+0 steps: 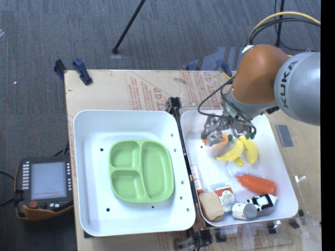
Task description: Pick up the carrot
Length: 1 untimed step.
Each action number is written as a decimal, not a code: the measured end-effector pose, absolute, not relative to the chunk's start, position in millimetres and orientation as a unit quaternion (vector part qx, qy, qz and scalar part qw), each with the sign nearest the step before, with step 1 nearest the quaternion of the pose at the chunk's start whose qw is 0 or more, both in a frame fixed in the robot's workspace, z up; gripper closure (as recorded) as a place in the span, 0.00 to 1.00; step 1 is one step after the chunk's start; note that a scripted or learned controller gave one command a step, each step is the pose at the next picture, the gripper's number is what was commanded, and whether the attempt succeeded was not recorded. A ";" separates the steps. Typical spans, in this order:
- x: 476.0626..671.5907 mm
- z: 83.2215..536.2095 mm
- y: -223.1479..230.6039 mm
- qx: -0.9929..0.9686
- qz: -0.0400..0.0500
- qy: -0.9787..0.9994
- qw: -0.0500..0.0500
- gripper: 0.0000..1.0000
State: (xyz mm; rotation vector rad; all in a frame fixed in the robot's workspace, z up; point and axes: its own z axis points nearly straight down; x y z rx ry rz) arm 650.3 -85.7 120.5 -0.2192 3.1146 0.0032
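Note:
The carrot (225,138) appears as a small orange piece with a green end, at the upper left of the right bin (282,161). It lies just beside the bananas. My gripper (219,134) hangs directly over it, down inside the bin, and its metal parts cover most of the carrot. The grey arm with its orange band (256,75) reaches in from the right above it. Whether the carrot is gripped is hidden.
Two yellow bananas (242,150) lie right of the gripper. An orange-red tapered item (256,183), a bread slice (211,206), a small carton (225,196) and a black-and-white toy (256,205) sit toward the bin's front. The left bin (89,135) holds a green divided plate (141,170).

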 end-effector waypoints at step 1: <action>623.4 86.6 -109.7 -0.094 0.001 0.996 0.000 1.00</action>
